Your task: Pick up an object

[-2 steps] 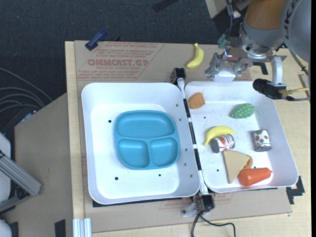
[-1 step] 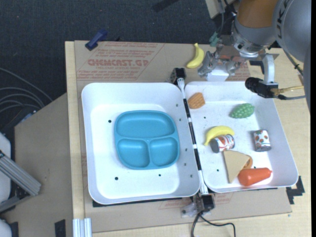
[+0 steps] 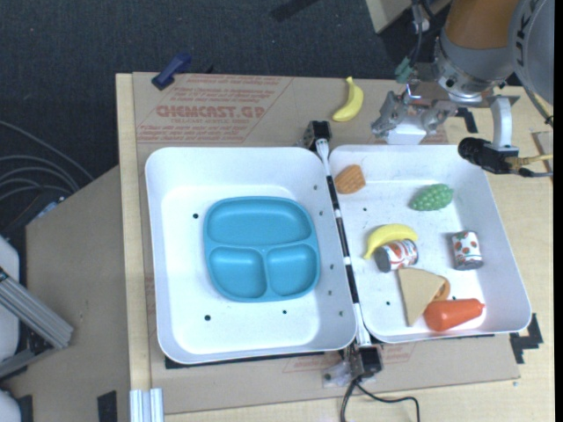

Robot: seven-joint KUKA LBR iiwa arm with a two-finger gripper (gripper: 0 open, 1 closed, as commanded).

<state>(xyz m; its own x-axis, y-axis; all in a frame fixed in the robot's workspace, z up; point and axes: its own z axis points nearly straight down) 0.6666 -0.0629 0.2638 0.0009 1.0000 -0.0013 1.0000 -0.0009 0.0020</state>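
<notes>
bench; gripper (image 3: pixel 408 120) above right bin's (image 3: pixel 506 262) rim.

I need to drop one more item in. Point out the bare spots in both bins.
Left bin: bare floor rings the blue tray, widest along the top and bottom. Right bin: open floor in the middle, between the green piece and the can. It is crowded near the banana, wedge and carrot.

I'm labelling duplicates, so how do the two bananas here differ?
The banana on the bench lies outside the bins, behind the right bin; the banana in the bin lies inside it. The bench one stands alone; the bin one touches a small can. The bench one curves roughly upright in the view; the bin one arches sideways. Both are yellow and look alike in size.
</notes>
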